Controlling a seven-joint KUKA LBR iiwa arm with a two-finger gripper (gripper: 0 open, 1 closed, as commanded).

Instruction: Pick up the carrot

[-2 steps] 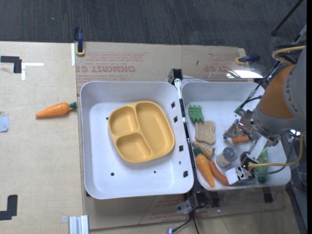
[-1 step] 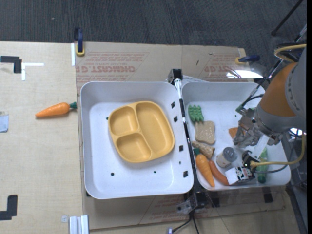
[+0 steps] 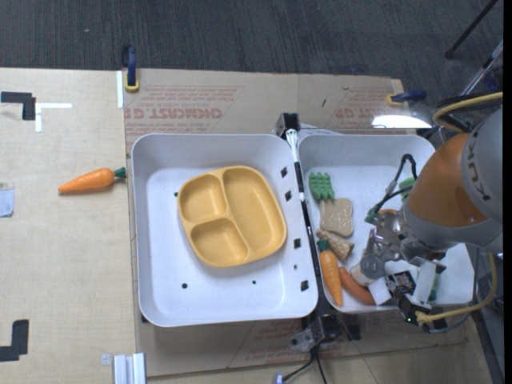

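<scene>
I see two carrots. One carrot (image 3: 330,277) lies in the right bin (image 3: 352,146), against its left wall near the front corner, orange, pointed tip toward the front edge, top end up by the bread-like pieces. The other carrot (image 3: 88,181) lies flat on the bench (image 3: 56,278), well left of the left bin (image 3: 160,294), its green stub pointing toward that bin.

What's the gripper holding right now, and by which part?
Cannot be told. The gripper is low in the right bin, just right of the carrot there, but the wrist hides any hold.
</scene>
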